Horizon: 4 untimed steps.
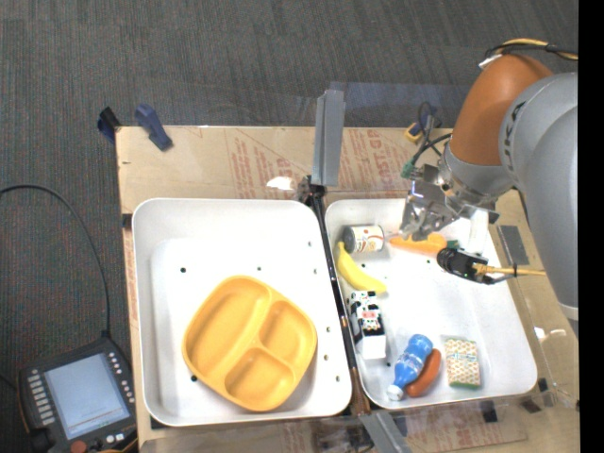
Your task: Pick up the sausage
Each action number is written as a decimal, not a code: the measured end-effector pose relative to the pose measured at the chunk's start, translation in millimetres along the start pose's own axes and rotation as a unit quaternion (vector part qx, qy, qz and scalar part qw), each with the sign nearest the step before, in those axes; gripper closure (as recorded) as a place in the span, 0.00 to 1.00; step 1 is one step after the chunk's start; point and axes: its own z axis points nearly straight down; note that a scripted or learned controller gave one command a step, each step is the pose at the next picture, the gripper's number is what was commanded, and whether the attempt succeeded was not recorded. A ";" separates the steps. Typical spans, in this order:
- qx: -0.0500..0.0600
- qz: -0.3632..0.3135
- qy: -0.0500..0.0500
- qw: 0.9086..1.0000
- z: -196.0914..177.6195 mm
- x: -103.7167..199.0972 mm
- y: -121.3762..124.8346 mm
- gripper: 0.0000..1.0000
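Note reddish-brown sausage [427,373] near front edge of right shallow white bin [500,333], touching blue plastic bottle [411,363]. Two-finger gripper [417,223] at bin's rear, over orange carrot [418,244]; finger state: cannot tell.

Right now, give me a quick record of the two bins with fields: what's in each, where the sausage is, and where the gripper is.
left bin: yellow divided plate
right bin: can, banana, carrot, small carton, blue bottle, sausage, green packet
sausage: front of right bin, lying against the blue bottle
gripper: over the back of the right bin, above the carrot, far from the sausage
task status: sausage not picked up
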 end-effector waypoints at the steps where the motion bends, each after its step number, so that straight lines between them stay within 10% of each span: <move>1: 0.001 -0.001 0.000 1.000 -8.4 6.3 -50.6 1.00; 2: 0.000 0.045 0.000 0.999 -8.8 -1.2 -28.8 1.00; 3: 0.001 -0.052 0.001 0.999 -18.4 -58.1 -52.2 1.00; 4: 0.000 0.042 0.000 0.999 -13.9 -24.6 -0.3 1.00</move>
